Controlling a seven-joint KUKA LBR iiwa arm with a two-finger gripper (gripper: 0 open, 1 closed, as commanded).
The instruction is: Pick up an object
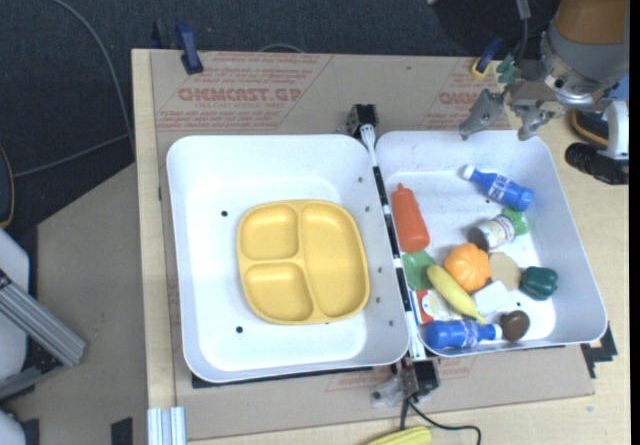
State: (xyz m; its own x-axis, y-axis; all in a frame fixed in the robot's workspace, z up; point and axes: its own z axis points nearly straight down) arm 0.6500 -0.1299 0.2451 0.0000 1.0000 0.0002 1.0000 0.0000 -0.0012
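Orange and round, a small pumpkin-like toy is sitting in the right bin, touching a yellow banana that is lying slantwise just below it. Around them are lying a red-orange bottle, a blue bottle near the bin's top, a small can, a dark green piece, a brown ball and another blue bottle along the lower rim. Several of these are overlapping, so their edges are getting hard to separate. The gripper is hovering over the bin's upper rim with its two fingers spread apart, grasping nothing. The arm is being cut off by the upper right corner. The left bin is holding a yellow divided tray.
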